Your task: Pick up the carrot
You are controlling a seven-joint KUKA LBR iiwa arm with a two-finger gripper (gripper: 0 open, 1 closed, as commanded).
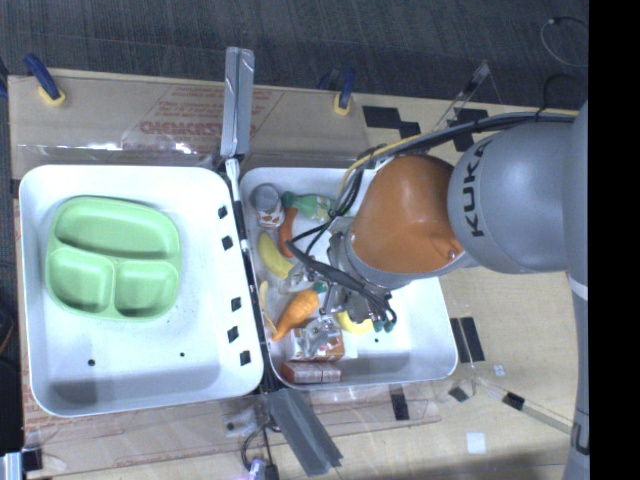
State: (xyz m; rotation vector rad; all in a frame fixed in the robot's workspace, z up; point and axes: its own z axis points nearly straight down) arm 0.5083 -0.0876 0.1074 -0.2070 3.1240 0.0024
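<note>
Reaching in from the right, the grey arm (520,193) with its orange band (405,218) is seen stretched over the right bin (430,353). The left bin (120,368) is occupied by a green divided tray (115,258) set toward its upper left. At the arm's tip, the gripper (335,320) is lowered into the clutter of the right bin; whether it is spread or closed cannot be told, and nothing is seen clamped in it. The carrot (296,311) is found lying aslant just left of the gripper, near the bin's left wall. A banana (273,256) is placed above the carrot, and a brown packet (315,371) lies below it.
</note>
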